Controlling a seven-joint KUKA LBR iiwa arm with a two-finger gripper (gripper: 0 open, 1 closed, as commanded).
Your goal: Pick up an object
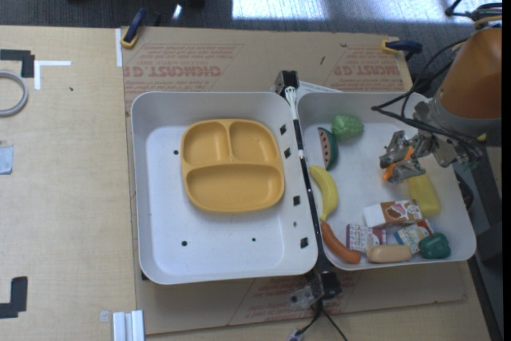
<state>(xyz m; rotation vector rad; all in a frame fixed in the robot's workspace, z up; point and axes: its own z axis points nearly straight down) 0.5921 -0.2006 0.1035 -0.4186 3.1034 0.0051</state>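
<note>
Grey carpet at 12 o'clock with sun stripes across it, tan bench below, and a sheet of printed cardboard under both bins. I see the left bin holding one thing — a yellow divided plate, three compartments, smooth matte plastic, rounded corners, sitting toward the bin's 12 o'clock half.

The arm comes in at 3 o'clock; the orange band is the big blob at the frame edge, grey wrist below it, angled down toward 9 o'clock into the right bin. The gripper hangs over that bin's 2 o'clock area, metallic, with something orange at its tip. I can't tell whether the jaws are apart or together, nor whether that orange bit is held — too small and cluttered.

Right bin contents, all toy food, mostly glossy plastic:
- green lumpy vegetable at 12 o'clock
- watermelon slice just beside it, red face, green rind
- banana curved along the bin's 9 o'clock wall
- orange-red sausage-shaped piece at 7 o'clock
- yellow block just at 5 o'clock from the gripper, apart from it
- printed cartons clustered at 6 o'clock, flat and boxy
- tan bread roll and a dark green piece along the 6 o'clock wall
</note>
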